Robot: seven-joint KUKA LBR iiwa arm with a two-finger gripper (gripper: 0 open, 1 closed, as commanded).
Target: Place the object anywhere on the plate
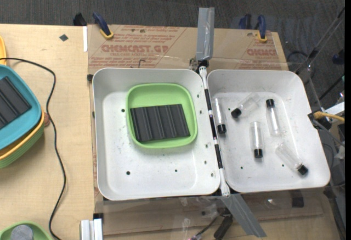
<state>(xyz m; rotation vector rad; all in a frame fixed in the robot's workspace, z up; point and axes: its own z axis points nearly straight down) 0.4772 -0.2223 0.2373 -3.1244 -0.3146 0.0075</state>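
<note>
Nearest the bench's front edge: a grey tape strip (244, 223) running slantwise below the seam between the two bins, and a round teal-green lid (19, 232) cut off at the lower left corner. Just beyond, a black cable (56, 178) snaking up the wooden bench top (66, 96).

Next, side by side and touching along a hinged seam, the left bin (109, 173) and the right bin (315, 123). In the left bin, set toward its far half, a square green plate (137, 96) with rounded corners, bearing a dark ribbed insert (159, 122) that covers most of its floor.

In the right bin, five clear tubes with black caps, all lying flat and none on the plate:
- nearest tube (289, 157), slanted by the bin's near right corner, cap at the lower end;
- middle tube (256, 137), roughly upright in the view, cap at its near end;
- seam-side tube (219, 113), close along the left wall, just beside the plate's bin;
- far right tube (272, 118), cap at its far end;
- far slanted tube (245, 106), cap toward the left.

All apart from one another.

At the far left, a stack of teal and yellow bowls (22, 118). Beyond the bins, printed cardboard (142, 46) held by two blue clamps (102, 24), with a second grey tape strip (205, 35) standing over the seam.
</note>
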